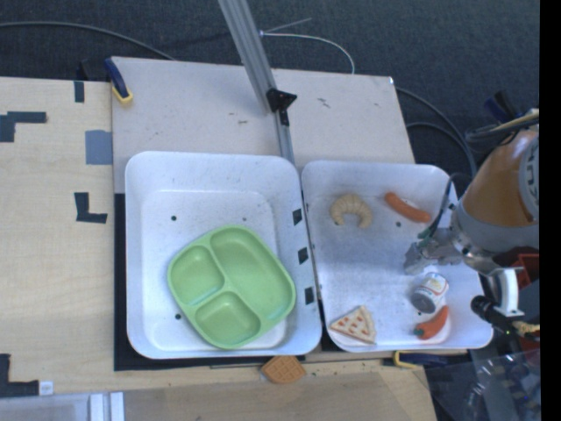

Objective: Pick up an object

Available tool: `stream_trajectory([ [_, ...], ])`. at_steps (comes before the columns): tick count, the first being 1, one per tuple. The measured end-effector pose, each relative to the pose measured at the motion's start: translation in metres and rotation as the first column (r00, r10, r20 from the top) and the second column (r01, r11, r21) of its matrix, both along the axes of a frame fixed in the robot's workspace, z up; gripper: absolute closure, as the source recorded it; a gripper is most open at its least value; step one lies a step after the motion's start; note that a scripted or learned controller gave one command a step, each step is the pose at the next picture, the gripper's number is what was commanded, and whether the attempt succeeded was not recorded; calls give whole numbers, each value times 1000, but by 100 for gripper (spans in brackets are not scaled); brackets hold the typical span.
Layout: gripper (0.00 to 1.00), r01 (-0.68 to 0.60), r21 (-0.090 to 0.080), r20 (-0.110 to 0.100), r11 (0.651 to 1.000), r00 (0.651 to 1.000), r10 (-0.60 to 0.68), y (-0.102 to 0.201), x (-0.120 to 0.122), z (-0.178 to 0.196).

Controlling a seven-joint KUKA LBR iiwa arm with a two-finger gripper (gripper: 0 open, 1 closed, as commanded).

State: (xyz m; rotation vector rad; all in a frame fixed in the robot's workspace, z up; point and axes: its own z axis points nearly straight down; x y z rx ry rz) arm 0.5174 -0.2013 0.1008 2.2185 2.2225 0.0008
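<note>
Croissant (351, 209), sausage (408, 206), can (429, 291), pizza slice (354, 324) and carrot (433, 323) lie in the right bin (368, 261).
Tool (419, 257) hangs low above the can near the bin's right wall; whether it is apart or together, I cannot tell. Green tray (230, 286) sits in the left bin (149, 235).

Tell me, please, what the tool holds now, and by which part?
Nothing is seen held. The tool hovers at the right bin, above the small can.
</note>
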Motion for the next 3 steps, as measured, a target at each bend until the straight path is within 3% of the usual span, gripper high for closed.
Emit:
stream_trajectory([
  [3,100,0,-2,5,1000,1000,0,9,-5,164],
])
